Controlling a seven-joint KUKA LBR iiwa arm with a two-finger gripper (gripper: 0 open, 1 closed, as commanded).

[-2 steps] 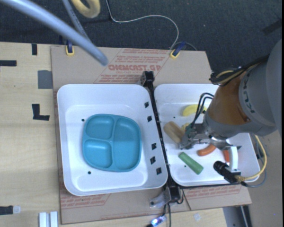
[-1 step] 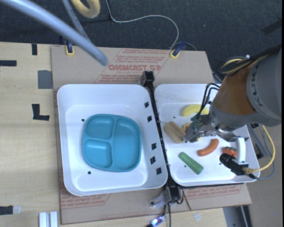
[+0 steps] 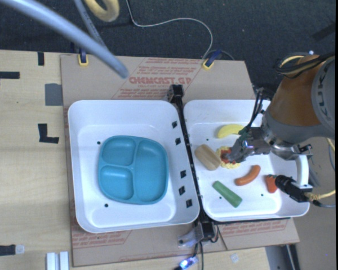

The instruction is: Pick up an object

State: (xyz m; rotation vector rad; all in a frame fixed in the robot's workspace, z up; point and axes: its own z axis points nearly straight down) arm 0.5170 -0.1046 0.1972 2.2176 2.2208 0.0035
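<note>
The gripper [image 3: 235, 153] was low inside the right bin [image 3: 211, 112], its tip down among a small red-and-yellow item [image 3: 230, 161]. Contact looked likely, but the fingers were too dark and blurred to resolve, so whether the item sat between them could not be told, nor how wide they stood.

Relative to the gripper:
- tan bread-like piece [image 3: 207, 156] just to its left, close to the red-and-yellow item
- yellow banana-like piece [image 3: 229, 131] just above it, apart
- orange sausage [image 3: 247, 175] below and slightly right, near
- green block [image 3: 227, 193] below, nearer the bin's front wall
- small red piece [image 3: 271, 184] lower right, beside the arm's black fitting

The left bin [image 3: 79, 117], well to the gripper's left, held a blue divided plate [image 3: 133, 169] lying flat.
</note>
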